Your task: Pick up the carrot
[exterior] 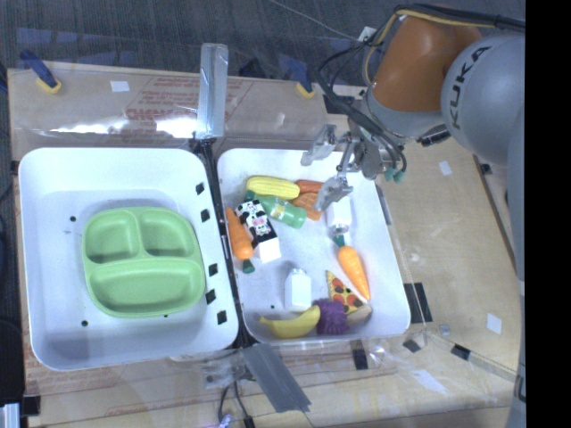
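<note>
Tool [343, 175] hangs spread and empty over the right bin's [393, 266] back half. Your nearest carrot [353, 271] lies by the right wall, so you'd probably drop there.

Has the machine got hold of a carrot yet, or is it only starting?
Only starting, it seems. Nothing looks done: one carrot lies in the right bin near the pizza slice, and another carrot lies along that bin's left wall. In hand: the claw hangs over the bin's far end, above the corn and green bottle. Left: reach a carrot, grip it, lift.
</note>
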Tool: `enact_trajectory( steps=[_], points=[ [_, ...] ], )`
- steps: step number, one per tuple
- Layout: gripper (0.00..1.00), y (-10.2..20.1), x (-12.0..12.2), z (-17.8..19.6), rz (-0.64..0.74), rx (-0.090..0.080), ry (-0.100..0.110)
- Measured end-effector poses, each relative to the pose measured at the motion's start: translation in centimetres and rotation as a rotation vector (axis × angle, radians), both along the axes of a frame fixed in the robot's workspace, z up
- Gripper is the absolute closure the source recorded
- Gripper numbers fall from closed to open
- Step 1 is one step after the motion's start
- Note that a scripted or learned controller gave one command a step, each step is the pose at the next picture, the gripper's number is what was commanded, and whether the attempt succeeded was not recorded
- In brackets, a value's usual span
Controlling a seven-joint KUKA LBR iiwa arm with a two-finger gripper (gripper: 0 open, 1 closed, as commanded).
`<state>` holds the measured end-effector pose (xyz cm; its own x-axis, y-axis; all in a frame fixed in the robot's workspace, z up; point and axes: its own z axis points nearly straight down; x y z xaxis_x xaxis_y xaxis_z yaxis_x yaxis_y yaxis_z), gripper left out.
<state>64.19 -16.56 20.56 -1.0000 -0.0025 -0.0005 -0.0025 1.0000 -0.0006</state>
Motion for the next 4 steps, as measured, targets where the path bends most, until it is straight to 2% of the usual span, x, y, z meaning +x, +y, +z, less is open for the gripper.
enact_trajectory(
  steps=[1, 2, 3, 4],
  points=[
    [0.0, -3.6, -4.1, -11.5, 0.142, 0.001, 0.002],
    [0.0, -4.4, -9.0, -11.3, 0.277, 0.001, 0.001],
    [1.0, -4.1, -8.8, -10.2, 0.287, 0.0, -0.003],
    [0.0, -4.1, -8.8, -10.2, 0.287, 0.0, -0.003]
  ],
)
